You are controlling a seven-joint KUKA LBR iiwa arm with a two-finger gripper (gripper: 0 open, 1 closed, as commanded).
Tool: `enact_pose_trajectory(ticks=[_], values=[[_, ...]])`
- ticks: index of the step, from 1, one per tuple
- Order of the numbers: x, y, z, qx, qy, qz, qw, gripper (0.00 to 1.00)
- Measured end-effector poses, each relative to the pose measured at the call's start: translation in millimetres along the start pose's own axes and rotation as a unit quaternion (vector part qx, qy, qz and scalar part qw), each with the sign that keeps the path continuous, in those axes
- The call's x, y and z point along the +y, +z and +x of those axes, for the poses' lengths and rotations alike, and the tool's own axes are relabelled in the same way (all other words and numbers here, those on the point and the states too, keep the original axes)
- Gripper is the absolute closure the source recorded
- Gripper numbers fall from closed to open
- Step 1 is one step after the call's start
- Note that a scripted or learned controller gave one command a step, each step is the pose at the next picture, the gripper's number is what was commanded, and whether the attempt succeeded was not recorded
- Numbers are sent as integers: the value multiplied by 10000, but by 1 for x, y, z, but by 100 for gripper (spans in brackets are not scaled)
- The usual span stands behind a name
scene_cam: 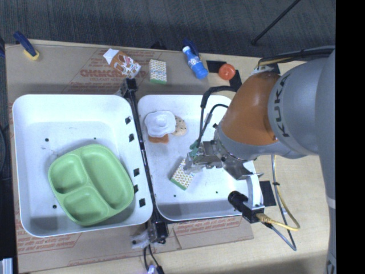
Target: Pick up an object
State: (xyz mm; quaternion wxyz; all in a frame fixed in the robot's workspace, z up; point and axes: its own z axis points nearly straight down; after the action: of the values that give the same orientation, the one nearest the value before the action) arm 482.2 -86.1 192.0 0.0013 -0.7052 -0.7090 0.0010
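My gripper [197, 160] hangs low over the middle of the right bin [171, 210]. Its tip is right at the upper end of a small green-and-white patterned packet [183, 176] that lies on the bin floor. The arm's orange band and grey body cover the bin's right side. A white cup-like object [159, 122] sits on something orange near the bin's back, with a tan cookie-like piece [180, 127] beside it. I cannot see the packet held between anything.
The left bin [34, 119] holds a green divided plate [90, 183]. Behind the bins lie a snack packet [121, 63], a green-white box [158, 71], a blue bottle [195, 62] and an orange ball [227, 71]. A black cable fitting [245, 205] hangs by the right bin's front corner.
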Motion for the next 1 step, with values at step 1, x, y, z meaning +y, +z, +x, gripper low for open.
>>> enact_pose_trajectory(ticks=[1], values=[[-6, -12, -43, -2, 9, -6, 10000, 100]])
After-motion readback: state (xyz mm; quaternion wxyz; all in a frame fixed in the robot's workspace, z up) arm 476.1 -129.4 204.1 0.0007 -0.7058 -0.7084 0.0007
